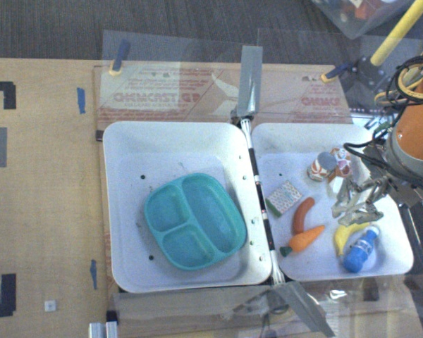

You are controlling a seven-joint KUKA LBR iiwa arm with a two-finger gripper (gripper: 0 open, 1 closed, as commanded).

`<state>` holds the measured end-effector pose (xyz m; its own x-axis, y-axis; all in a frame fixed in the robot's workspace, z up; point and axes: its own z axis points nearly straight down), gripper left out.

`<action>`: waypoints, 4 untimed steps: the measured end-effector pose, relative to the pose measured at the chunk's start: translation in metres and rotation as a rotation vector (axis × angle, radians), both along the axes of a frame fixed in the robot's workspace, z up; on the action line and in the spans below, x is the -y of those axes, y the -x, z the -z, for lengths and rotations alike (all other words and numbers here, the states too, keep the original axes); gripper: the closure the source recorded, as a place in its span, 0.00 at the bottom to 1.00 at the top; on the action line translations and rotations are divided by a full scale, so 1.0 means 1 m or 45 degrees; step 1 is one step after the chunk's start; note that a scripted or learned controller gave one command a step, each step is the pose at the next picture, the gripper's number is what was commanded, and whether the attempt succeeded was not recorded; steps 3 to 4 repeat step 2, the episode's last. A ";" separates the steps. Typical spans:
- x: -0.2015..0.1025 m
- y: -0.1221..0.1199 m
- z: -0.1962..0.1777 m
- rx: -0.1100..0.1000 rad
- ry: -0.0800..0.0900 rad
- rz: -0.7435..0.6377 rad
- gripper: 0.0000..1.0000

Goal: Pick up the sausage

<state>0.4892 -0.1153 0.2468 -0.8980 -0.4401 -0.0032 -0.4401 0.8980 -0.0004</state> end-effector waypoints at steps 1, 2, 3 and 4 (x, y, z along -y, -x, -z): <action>0.051 -0.004 -0.029 0.008 0.003 -0.273 1.00; 0.108 -0.002 0.011 0.000 0.001 -0.568 1.00; 0.108 -0.002 0.011 0.000 0.001 -0.568 1.00; 0.108 -0.002 0.011 0.000 0.001 -0.568 1.00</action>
